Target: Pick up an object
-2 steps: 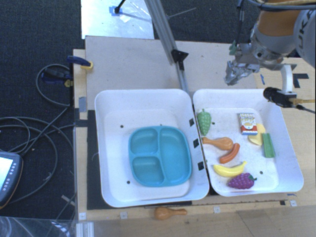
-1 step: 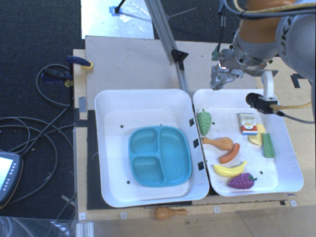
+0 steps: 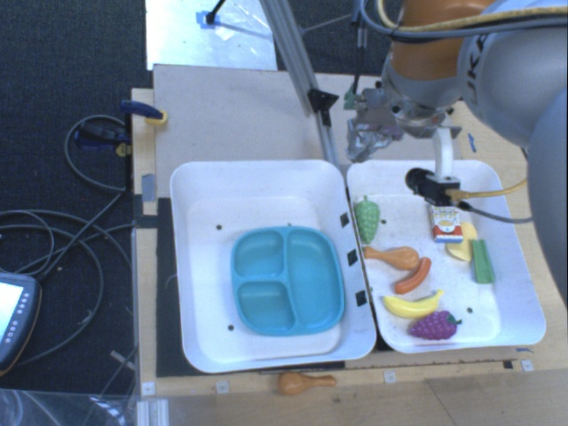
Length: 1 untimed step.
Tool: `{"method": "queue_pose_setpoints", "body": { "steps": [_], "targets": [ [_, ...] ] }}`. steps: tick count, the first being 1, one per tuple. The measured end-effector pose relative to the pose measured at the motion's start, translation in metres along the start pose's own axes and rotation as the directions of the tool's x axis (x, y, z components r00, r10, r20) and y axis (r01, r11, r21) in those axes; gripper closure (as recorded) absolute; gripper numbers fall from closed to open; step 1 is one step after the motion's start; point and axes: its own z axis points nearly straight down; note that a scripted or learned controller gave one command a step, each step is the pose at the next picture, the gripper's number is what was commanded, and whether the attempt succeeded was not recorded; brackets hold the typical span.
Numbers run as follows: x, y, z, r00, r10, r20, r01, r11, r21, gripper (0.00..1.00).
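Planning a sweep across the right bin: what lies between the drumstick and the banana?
In the camera view, the sausage lies between the drumstick and the banana, slanted, just below the drumstick's thick end and above the banana.

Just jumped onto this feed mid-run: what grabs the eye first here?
The big grey and orange arm dominates the upper right, its claw hanging over the far edge of the right bin. Next is the bright blue divided plate sitting alone in the left bin. Then the toy food scattered in the right bin, including a yellow banana and purple grapes.
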Motion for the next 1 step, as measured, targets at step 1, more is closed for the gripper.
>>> {"method": "queue_pose_setpoints", "body": {
  "steps": [1],
  "targets": [
    [0.0477,-0.0158,0.0217,1.000,0.001,0.000,-0.001,1.000,0.003,1.00]
  ]
}}
